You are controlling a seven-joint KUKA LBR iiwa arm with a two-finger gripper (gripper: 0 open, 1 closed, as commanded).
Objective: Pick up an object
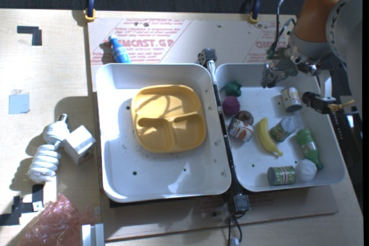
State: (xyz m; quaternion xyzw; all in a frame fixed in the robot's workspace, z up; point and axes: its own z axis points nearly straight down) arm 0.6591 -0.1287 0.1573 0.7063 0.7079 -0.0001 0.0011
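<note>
My gripper (275, 74) hangs over the far edge of the right bin (330, 180), above bare floor to the left of a small white can (291, 99). In that bin lie a green toy (233, 88), a magenta ball (230, 105), a red and white can (241, 131), a banana (267, 136), a green can (281, 129), a green bottle (308, 147) and a green-labelled can (281, 175). Nothing shows in the gripper. The left bin (115, 181) holds a yellow divided plate (169, 118).
The grey arm with its orange band (323, 3) comes in from the upper right. On the bench to the left of the bins lie a spiral light bulb (45, 157) and a white box (79, 142). A blue object (119, 50) rests on the board behind the left bin.
</note>
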